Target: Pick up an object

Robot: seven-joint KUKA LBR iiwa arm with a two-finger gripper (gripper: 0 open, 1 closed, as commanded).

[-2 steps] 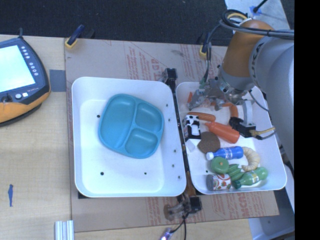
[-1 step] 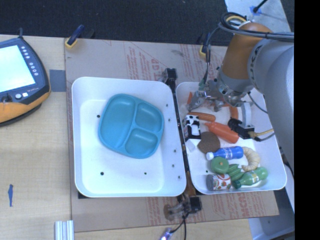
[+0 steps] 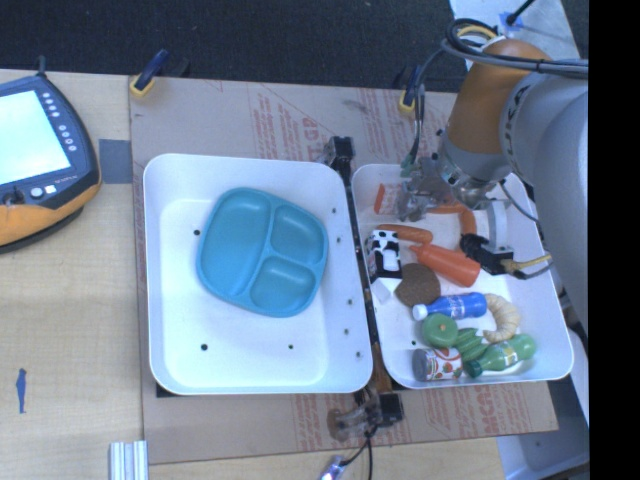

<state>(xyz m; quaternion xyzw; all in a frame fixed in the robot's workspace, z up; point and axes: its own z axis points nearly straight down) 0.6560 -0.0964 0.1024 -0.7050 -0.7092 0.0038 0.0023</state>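
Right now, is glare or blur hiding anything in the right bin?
Camera view: sunlight washes out the right bin's near rim, though the bottles stay readable; the end effector sits in the arm's shadow and looks soft, its tips hard to make out; the blue plate is evenly lit.

Two white bins [image 3: 160,268] are sitting side by side, one blue divided plate [image 3: 263,252] lying in the bin farther from the jaws. One blue-capped bottle [image 3: 455,307], one orange carrot-like piece [image 3: 448,262], one brown lump [image 3: 417,288] and one black-and-white toy [image 3: 385,252] are lying just below the jaws.
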